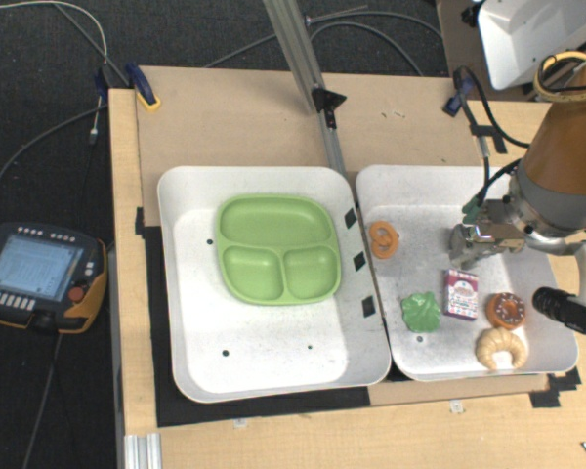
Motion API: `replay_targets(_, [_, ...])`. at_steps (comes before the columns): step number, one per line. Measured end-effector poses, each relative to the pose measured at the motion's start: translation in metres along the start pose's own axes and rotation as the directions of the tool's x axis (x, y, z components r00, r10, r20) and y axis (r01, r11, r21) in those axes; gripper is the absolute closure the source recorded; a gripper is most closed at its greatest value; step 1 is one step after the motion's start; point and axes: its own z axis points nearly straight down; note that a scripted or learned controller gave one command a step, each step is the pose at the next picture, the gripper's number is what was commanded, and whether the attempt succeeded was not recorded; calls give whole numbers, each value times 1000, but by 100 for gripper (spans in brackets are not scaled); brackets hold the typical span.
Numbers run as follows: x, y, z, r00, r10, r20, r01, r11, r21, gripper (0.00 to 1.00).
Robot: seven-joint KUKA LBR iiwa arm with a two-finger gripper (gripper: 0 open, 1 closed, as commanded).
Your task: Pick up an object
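In the right bin (pixel 420 198) lie an orange ring-shaped toy (pixel 383 239), a green leafy toy (pixel 422 311), a pink carton (pixel 461 294), a chocolate donut (pixel 508 310) and a tan croissant (pixel 501 348). My gripper (pixel 466 245) hangs over the right bin, just above the pink carton and right of the orange ring. Its fingers point down toward the bin floor, with nothing visibly between them.
The left bin (pixel 190 360) holds a green divided plate (pixel 277 248). A metal pole (pixel 303 62) slants across the bench toward the gap between the bins. A teach pendant (pixel 39 277) lies on the floor at left. Cables hang by the arm.
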Motion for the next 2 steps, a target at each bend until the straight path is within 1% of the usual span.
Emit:
replay_targets(1, [45, 6, 8, 1000, 0, 0, 0, 1000, 2, 100])
replay_targets(2, [91, 4, 5, 1000, 0, 0, 0, 1000, 2, 100])
